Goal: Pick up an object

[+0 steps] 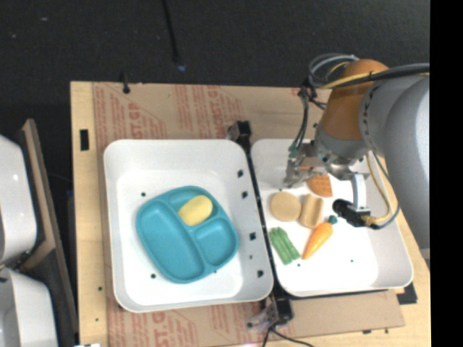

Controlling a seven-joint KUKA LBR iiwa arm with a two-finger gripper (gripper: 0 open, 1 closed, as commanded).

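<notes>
From the camera view, the pale wooden table (166,110) carries two shallow white plastic bins side by side. The left bin (123,194) holds a teal plastic plate with three compartments (173,244), and a pale yellow rounded lump (195,210) sits in the plate's upper compartment. The right bin (376,266) holds a cluster of toy foods: a tan round disc (285,207), a beige cylinder (311,211) touching its right side, an orange carrot with a green top (318,238) just below them, a ridged green stick (284,245) lying near the bin's left wall, and an orange rounded piece (320,186) beside the arm. The grey arm with its orange band (347,110) reaches in from the right, and its tool (296,176) hangs just above the tan disc. How far the tool is open I cannot tell.
</notes>
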